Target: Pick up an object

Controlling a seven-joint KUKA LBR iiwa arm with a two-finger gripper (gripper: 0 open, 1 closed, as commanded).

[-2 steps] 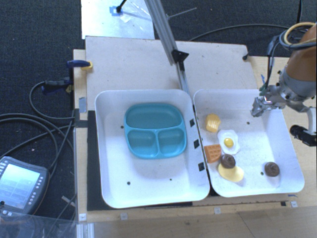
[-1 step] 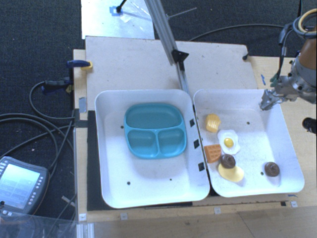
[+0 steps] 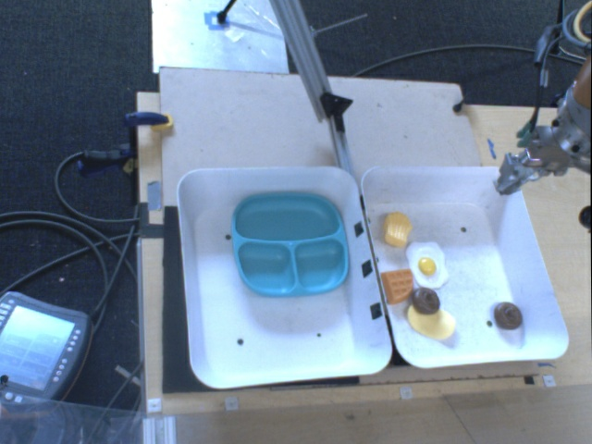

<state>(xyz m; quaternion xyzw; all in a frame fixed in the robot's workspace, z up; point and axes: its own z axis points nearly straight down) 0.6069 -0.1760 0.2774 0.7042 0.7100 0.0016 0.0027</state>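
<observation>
Tray (image 3: 289,243), blue, three compartments, lies in left bin (image 3: 208,340). Right bin (image 3: 536,276) holds yellow piece (image 3: 398,228), fried egg (image 3: 427,266), orange block (image 3: 398,285), two brown rounds (image 3: 425,300) (image 3: 507,315). End effector (image 3: 511,176) hangs over right bin's far right rim; finger state cannot be told.

— What lies off the counter (image 3: 240,118)?
— Dark carpet, with black cables (image 3: 74,211) looping on the left, and a grey handheld pendant (image 3: 37,345) with a lit screen at the lower left corner.
— Anything on the counter itself?
— A blue-handled clamp (image 3: 148,119) grips its left edge. A metal pole (image 3: 305,54) slants down from the top, ending between the two white bins (image 3: 199,340).
</observation>
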